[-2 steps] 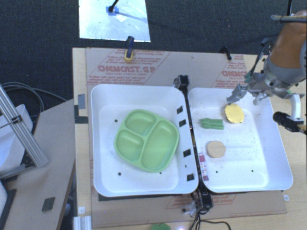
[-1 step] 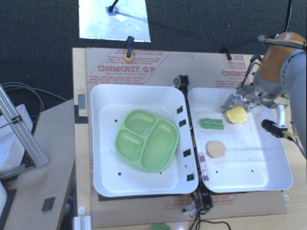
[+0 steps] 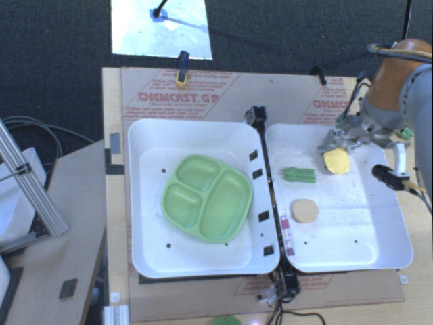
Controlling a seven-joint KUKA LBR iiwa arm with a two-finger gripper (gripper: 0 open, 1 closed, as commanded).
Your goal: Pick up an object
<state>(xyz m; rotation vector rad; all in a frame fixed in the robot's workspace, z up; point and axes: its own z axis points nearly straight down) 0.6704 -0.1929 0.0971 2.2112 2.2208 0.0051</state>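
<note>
Dark floor all around, and on the bench a brown sheet [image 3: 203,93] with red lettering, under two shallow white bins set side by side.

From the camera view: holds, in the left bin [image 3: 145,249], a green divided plate [image 3: 206,197], flat and a little askew. Holds, in the right bin [image 3: 385,249], three small things: a yellow lump [image 3: 337,161] at the far side, a green piece [image 3: 298,175] to its left near the wall between the bins, and a round tan disc [image 3: 304,210] nearer, well apart from the yellow one. Shows the arm [image 3: 399,80] reaching in from the right, with the gripper [image 3: 340,143] low over the far part of the right bin, right at the far edge of the yellow lump, touching it or just short of it. Cannot tell whether the gripper is spread or closed: too small and too slanted here. Shows nothing clearly clamped, so no hold to claim.

Looks like an approach to the yellow lump, with the pick not yet made.

Could go wrong in several ways:
- Sits off the lump's middle, toward its far edge, so closing may pinch only a corner and let it slip free.
- May push the rounded lump sideways instead of gripping it.
- Might knock the far bin wall, so close behind.
- Could drag the dark cable [image 3: 396,178] at the right.
</note>
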